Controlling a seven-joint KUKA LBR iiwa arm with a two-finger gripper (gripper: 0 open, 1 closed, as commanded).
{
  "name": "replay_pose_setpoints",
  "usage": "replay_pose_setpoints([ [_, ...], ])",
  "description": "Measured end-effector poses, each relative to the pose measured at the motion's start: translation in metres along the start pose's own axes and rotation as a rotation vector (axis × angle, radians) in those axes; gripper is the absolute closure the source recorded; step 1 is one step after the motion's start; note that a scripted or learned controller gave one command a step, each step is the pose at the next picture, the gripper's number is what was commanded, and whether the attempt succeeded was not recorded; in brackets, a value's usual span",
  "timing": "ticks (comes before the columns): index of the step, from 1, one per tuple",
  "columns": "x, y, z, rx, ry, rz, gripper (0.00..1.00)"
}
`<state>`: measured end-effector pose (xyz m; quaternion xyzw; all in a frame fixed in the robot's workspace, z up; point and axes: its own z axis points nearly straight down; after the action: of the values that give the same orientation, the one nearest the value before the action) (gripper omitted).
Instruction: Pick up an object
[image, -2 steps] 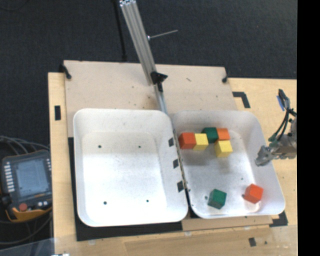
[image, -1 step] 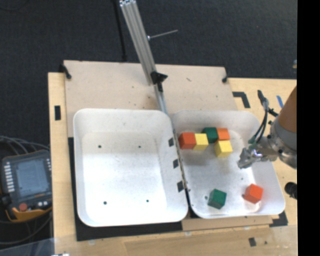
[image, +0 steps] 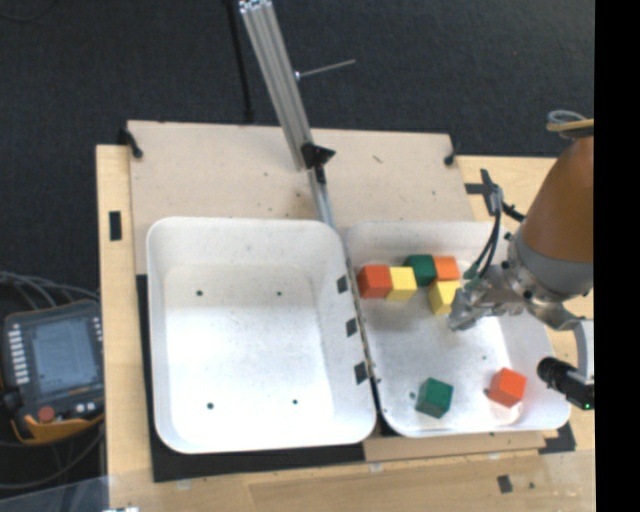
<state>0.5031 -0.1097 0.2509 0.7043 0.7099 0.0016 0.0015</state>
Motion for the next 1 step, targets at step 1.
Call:
replay_pose_setpoints([
  [1, 0.0605, 0.0019, 0.0018, 0.003, 0.002, 0.0, 1.0],
])
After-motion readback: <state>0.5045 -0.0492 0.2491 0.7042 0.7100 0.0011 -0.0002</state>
